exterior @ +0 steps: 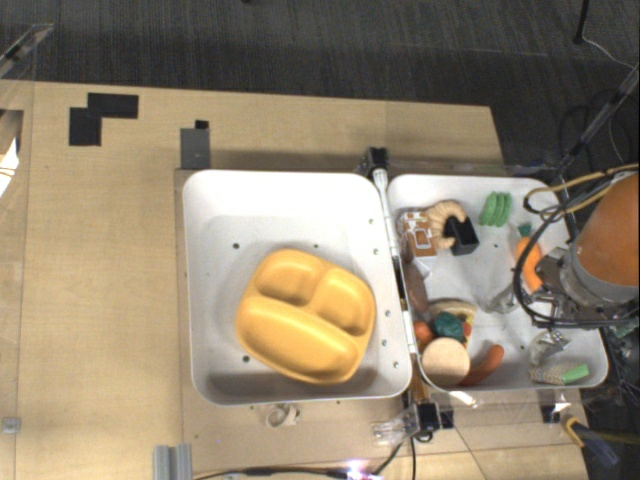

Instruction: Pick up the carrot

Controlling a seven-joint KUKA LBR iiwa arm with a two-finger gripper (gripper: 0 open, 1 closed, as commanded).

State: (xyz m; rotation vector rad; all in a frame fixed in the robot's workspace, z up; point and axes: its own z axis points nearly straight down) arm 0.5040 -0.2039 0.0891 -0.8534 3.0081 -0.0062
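The carrot looks like the orange piece with a small green tip at the right of the right bin; cables and the arm partly cover it. My arm, grey with an orange band, hangs over the bin's right edge. The gripper is below it, low over the bin's front right floor, a little in front of the carrot and apart from it. Nothing shows between its fingers.
The right bin also holds a reddish-orange sausage-shaped item, a beige ball, a teal item, a black piece, a green ridged item and a green piece. A large yellow bread-like object lies in the left bin.
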